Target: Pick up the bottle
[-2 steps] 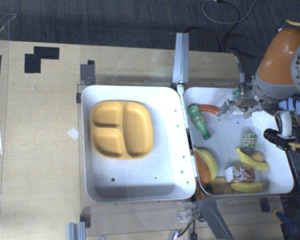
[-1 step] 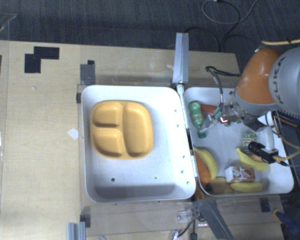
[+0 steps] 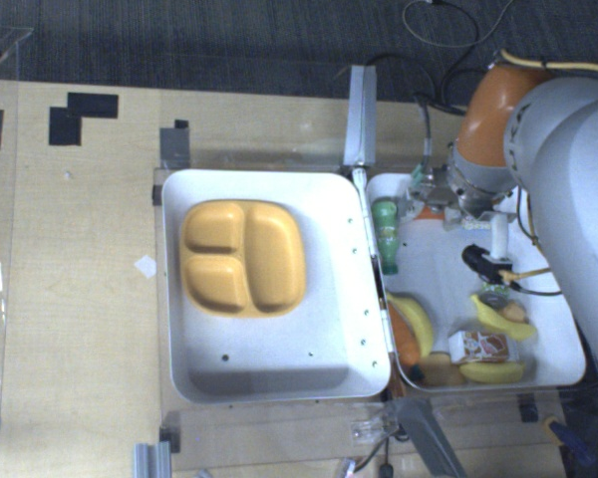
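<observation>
1. The bottle [image 3: 385,235], green with a pale cap end, lay in the right bin [image 3: 568,366], pressed against that bin's left wall, just beside the divider between the two bins. Its long axis ran up and down the camera view, roughly parallel to that wall.

2. The gripper [image 3: 448,205] hung over the upper part of the same bin, to the right of the bottle and near its upper end, with bare bin floor between them. Judging from this, the coming move called for a short shift leftward and a little toward the view's bottom to bring it over the bottle's middle.

3. How the fingers stood could not be told: the wrist and its fittings hid them, and nothing was visibly held.

4. A likely difficulty, as a judgement: the bottle sat so tight to the wall that there looked to be little room on that side for a grasp across its width.

5. The right bin also held a banana [image 3: 416,319] along its left wall below the bottle, an orange fruit [image 3: 406,342] beside it, a second banana [image 3: 502,317] to the right, a third [image 3: 490,371] near the bottom edge, and a small printed packet [image 3: 483,346] between them.

6. The left bin [image 3: 279,371] held a yellow compartment tray [image 3: 244,257], well apart from the bottle.
</observation>
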